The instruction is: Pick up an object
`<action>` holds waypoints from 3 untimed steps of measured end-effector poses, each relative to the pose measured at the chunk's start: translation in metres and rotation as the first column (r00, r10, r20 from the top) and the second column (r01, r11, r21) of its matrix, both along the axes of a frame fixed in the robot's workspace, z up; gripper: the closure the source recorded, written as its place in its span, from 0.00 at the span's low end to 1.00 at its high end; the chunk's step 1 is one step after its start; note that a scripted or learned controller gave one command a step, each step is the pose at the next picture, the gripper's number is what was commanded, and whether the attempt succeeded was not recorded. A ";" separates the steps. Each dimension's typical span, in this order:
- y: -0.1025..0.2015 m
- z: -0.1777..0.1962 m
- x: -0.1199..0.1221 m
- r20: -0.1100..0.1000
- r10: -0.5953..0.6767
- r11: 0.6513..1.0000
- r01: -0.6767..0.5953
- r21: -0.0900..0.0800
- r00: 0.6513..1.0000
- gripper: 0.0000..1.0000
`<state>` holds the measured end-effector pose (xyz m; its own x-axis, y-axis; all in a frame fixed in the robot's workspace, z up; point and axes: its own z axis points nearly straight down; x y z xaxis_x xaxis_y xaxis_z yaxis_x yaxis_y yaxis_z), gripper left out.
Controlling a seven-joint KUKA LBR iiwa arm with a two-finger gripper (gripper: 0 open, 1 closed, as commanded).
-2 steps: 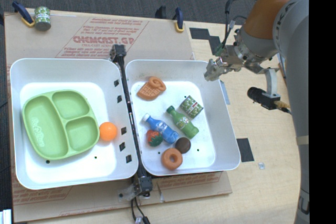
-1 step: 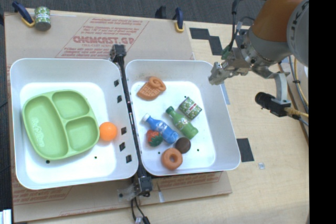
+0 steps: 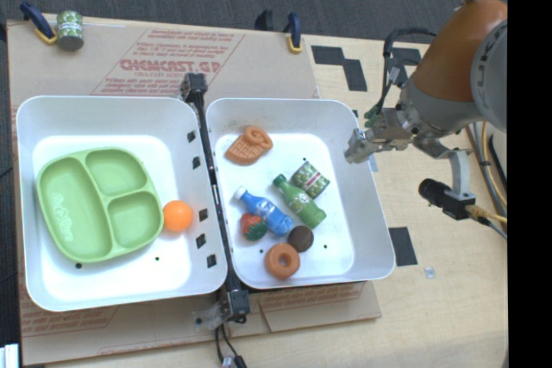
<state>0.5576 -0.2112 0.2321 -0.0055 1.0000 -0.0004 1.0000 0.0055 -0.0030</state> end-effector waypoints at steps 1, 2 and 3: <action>0.000 0.002 -0.042 0.001 0.000 1.000 0.000 0.000 1.000 1.00; 0.000 -0.004 -0.015 0.001 0.002 1.000 -0.002 0.000 1.000 1.00; 0.000 -0.005 -0.044 0.001 0.001 1.000 -0.001 0.000 1.000 1.00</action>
